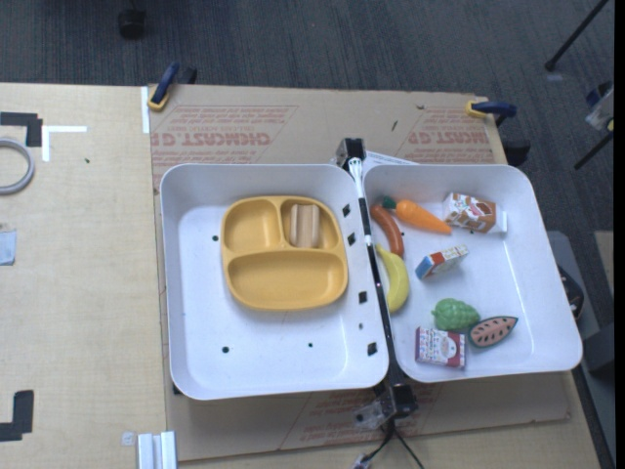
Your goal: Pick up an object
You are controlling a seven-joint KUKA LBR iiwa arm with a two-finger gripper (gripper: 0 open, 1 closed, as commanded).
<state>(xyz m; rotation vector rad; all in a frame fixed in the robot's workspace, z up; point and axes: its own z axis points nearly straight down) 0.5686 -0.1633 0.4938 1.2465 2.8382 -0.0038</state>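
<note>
The right bin (pixel 547 301) holds several toy foods: an orange carrot (pixel 422 217), a red sausage (pixel 389 229), a yellow banana (pixel 395 279), a small blue and white carton (pixel 441 261), a brown and white packet (pixel 473 212), a green broccoli (pixel 455 314), a watermelon slice (pixel 492 331) and a red box (pixel 440 348). In the left bin (pixel 195 350) lies a yellow divided plate (pixel 283 253) with a tan wooden block (pixel 305 226) in its upper right compartment.
Both bins rest on a cardboard sheet (pixel 254 130) clamped to a wooden bench (pixel 73 281). Clamps (pixel 164 84) sit at the sheet's far corners. A black bracket (pixel 352 151) stands where the bins meet at the back. Dark floor lies beyond the bench.
</note>
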